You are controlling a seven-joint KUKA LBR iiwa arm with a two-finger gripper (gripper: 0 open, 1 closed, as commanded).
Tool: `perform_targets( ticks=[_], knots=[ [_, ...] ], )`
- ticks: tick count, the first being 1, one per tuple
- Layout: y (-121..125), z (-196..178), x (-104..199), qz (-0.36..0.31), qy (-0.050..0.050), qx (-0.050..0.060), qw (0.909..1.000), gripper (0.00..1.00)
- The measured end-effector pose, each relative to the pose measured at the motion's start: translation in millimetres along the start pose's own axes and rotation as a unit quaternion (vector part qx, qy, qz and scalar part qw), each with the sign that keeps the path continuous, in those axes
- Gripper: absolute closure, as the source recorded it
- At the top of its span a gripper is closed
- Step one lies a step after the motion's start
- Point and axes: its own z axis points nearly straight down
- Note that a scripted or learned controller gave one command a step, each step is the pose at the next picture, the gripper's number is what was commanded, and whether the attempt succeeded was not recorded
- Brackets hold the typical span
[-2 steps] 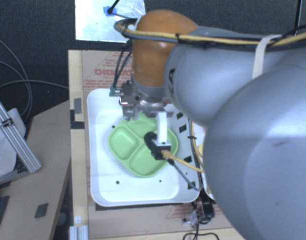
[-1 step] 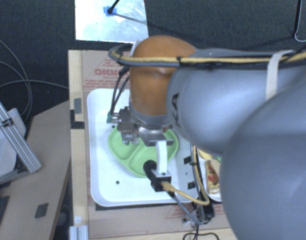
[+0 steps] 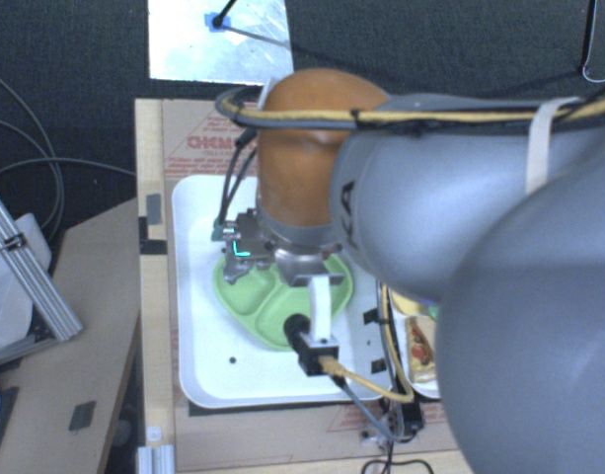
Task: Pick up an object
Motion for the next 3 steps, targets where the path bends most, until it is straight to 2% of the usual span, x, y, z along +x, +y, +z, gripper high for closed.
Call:
perform_targets(
  ticks=[1,2,3],
  knots=[
    [-17.4,175.4,-13.2,0.003,-0.002,0.0,1.0,0.0],
    [31.0,51.2,-21.5,0.002,0.002,-0.007,1.0,0.0],
    [98.8,-26.3,0.8,0.0,0.002,-0.007,1.0,0.0]
  ],
)
